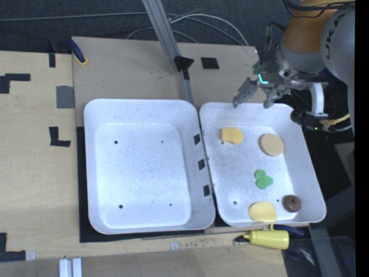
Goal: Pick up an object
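Observation:
The right bin (300, 154) holds several small objects: a yellow waffle-like piece (232, 135), a tan round disc (271, 144), a green leafy piece (263, 179), a yellow rounded piece (263, 211) and a small brown round thing (292, 203). My gripper (254, 97) hangs above the far edge of the right bin, its two fingers spread apart with nothing between them. It is beyond the waffle piece and the tan disc, clear of both.
The left bin (98, 154) sits beside the right one. A slanted metal pole (164, 27) rises behind the bins. A yellow-handled tool (268, 239) lies on the bench in front of the right bin. Cables run at the back.

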{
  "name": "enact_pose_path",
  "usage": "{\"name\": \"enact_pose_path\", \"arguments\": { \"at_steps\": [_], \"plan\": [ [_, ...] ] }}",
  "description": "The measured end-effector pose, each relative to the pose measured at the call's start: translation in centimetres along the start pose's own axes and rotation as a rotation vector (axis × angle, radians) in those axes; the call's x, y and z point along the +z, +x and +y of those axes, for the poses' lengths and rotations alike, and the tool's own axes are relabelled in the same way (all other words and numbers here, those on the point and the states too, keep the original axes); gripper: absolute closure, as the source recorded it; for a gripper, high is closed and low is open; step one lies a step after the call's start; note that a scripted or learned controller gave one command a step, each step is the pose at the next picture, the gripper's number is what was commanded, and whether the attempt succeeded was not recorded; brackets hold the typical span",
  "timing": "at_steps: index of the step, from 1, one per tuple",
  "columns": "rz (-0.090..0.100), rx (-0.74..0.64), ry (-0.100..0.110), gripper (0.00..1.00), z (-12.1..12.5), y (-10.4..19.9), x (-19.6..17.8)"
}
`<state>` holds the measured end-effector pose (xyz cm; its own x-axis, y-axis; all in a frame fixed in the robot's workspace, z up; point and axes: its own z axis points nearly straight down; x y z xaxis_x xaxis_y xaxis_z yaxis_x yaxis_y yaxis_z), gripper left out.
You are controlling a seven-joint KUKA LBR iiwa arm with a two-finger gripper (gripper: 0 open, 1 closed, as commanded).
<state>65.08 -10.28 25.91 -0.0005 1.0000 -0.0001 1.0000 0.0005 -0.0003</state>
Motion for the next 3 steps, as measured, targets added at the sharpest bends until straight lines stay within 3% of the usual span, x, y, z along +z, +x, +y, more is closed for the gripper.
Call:
{"name": "enact_pose_path", "arguments": {
  "at_steps": [1,3],
  "plan": [
    [0.000,0.000,0.000,0.00,0.0,0.0,0.0],
    [0.000,0.000,0.004,0.00,-0.3,-0.3,8.7]
  ]
}}
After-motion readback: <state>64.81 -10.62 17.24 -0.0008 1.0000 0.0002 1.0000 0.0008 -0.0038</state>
